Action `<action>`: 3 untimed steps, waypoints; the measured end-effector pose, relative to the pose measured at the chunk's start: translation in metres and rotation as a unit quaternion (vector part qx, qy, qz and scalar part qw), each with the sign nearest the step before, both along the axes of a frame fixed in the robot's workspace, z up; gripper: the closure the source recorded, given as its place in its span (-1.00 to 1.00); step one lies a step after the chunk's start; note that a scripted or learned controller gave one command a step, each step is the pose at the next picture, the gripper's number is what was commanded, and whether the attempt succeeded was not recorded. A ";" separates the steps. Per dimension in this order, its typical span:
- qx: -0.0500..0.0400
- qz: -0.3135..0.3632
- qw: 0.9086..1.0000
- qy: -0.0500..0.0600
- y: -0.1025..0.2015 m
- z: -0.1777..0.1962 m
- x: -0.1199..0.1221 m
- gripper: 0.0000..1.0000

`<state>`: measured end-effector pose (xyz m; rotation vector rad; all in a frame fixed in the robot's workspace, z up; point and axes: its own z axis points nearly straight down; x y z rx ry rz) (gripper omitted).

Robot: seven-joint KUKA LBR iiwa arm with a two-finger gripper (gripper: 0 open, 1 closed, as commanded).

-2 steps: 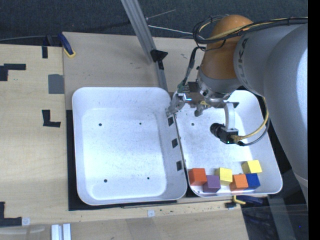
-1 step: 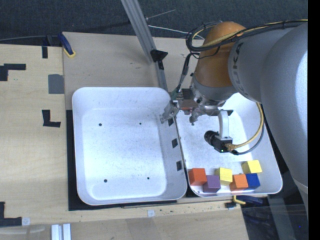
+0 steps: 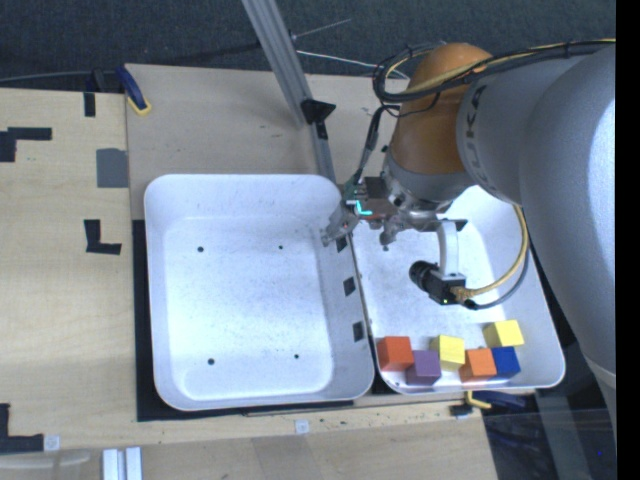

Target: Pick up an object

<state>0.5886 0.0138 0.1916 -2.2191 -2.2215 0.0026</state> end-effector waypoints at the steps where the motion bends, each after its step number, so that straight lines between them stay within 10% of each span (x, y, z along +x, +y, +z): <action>1: 0.000 0.002 1.000 0.002 0.038 0.000 -0.040 -1.00; 2: 0.001 0.002 1.000 0.000 0.072 0.041 -0.096 -1.00; 3: 0.000 0.000 1.000 0.001 0.069 0.039 -0.095 -1.00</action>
